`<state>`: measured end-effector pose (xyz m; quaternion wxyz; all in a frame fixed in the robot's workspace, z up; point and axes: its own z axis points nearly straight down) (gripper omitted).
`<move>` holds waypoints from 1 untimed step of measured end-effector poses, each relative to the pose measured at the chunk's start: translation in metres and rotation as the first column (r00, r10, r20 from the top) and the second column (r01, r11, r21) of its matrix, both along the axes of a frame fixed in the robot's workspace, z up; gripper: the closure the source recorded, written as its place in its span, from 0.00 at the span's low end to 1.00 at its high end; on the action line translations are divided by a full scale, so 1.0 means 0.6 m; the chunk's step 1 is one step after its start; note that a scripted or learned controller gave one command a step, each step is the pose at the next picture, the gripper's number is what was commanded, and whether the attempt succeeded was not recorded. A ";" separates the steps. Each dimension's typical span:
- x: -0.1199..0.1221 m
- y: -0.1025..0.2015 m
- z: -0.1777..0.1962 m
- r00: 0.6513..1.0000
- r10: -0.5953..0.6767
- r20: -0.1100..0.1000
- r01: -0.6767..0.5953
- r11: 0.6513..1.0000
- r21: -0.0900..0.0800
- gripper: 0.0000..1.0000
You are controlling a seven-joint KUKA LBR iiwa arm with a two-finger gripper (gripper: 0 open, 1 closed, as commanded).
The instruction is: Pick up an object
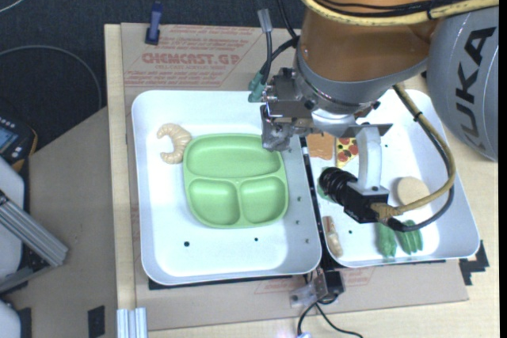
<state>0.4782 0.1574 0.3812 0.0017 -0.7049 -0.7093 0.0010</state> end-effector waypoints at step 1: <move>0.001 -0.103 -0.093 1.000 -0.013 -0.004 0.013 1.000 -0.004 1.00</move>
